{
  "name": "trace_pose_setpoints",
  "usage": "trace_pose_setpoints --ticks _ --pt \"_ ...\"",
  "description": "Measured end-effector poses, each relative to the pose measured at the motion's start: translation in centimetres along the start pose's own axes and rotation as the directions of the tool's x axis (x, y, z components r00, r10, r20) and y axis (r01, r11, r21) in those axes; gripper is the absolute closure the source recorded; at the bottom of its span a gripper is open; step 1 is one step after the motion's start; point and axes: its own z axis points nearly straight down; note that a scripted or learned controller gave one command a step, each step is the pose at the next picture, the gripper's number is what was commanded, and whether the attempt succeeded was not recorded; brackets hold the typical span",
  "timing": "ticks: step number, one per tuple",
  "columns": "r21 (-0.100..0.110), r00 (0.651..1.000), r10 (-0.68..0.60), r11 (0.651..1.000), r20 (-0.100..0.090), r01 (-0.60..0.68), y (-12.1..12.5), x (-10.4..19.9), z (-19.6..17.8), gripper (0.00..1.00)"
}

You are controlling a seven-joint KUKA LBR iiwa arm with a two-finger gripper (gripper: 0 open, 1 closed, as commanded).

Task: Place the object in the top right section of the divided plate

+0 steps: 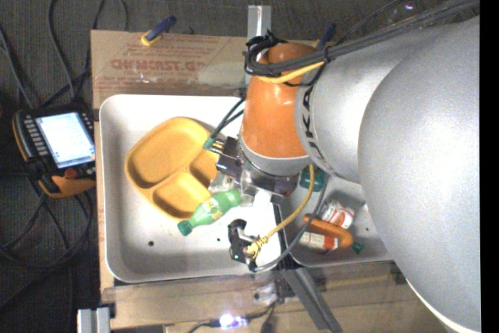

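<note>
**Arm over the left bin, green bottle at the plate's edge**

The gripper (pixel 248 191) hangs beneath the orange band of the arm (pixel 274 109), low over the left bin (pixel 117 168); its fingers are hidden under the wrist, so whether they are released or clenched cannot be told. Just below and to the left of the wrist lies a green bottle (pixel 209 213) — on its side, cap end pointing toward the lower left, its upper end running under the gripper. The bottle rests against the lower right rim of the yellow divided plate (pixel 165 160), partly overlapping that rim, with its cap on the bin floor. The plate sits tilted in the middle of the left bin, its large section uppermost and two smaller sections toward the bottle. A black cable fitting (pixel 238 239) and a yellow cable (pixel 284 222) dangle below the wrist. In the right bin (pixel 366 249) — largely covered by the grey arm — lie a carrot-shaped toy (pixel 331 232) and a red-and-white can (pixel 335 213). A handheld screen (pixel 58 138) rests on the floor left of the tabletop.
</note>
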Motion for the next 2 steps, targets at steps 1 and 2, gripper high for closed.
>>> trace_pose_setpoints --ticks 1,2 --pt "-0.006 0.955 0.297 0.955 -0.002 -0.297 5.1 1.1 -10.5 1.00" --pt "-0.002 0.980 0.198 0.980 0.000 -0.198 4.6 -1.6 -4.1 1.00"
